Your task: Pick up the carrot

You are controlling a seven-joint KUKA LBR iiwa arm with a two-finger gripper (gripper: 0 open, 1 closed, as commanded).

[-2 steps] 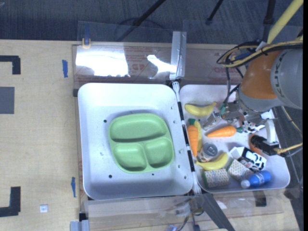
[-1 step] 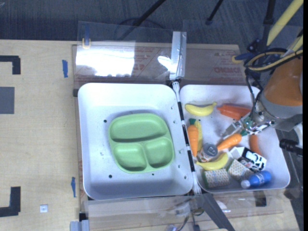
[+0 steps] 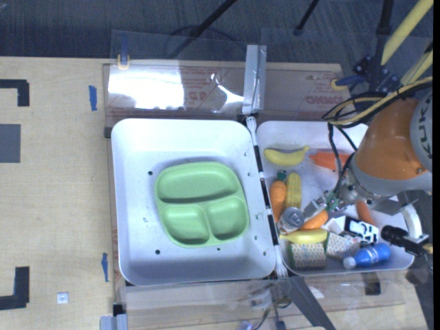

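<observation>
The grey arm with its wide orange band [image 3: 390,146] reaches in from 3 o'clock and covers much of the right shallow white bin [image 3: 269,130]. Its two-finger gripper [image 3: 337,201] sits low near the middle of that bin among clutter. Whether the gripper is open or closed cannot be told, as it is small and blurred.

The orange carrot with a green top [image 3: 277,198] lies at the bin's 9 o'clock side, along the left wall, just beside a yellow corn cob [image 3: 294,188]. It is apart from the gripper. A second tapered orange piece [image 3: 316,219] lies just at 8 o'clock of the gripper; contact is unclear. A third orange shape [image 3: 325,160] at 12 o'clock is partly hidden behind black cables.

A yellow banana [image 3: 286,155] lies at 11 o'clock. A blue plastic bottle [image 3: 368,256] lies at 5 o'clock.

The left white bin [image 3: 130,184] holds a green divided plastic tray [image 3: 201,202]. Both bins rest on the pale wooden counter [image 3: 55,184].
</observation>
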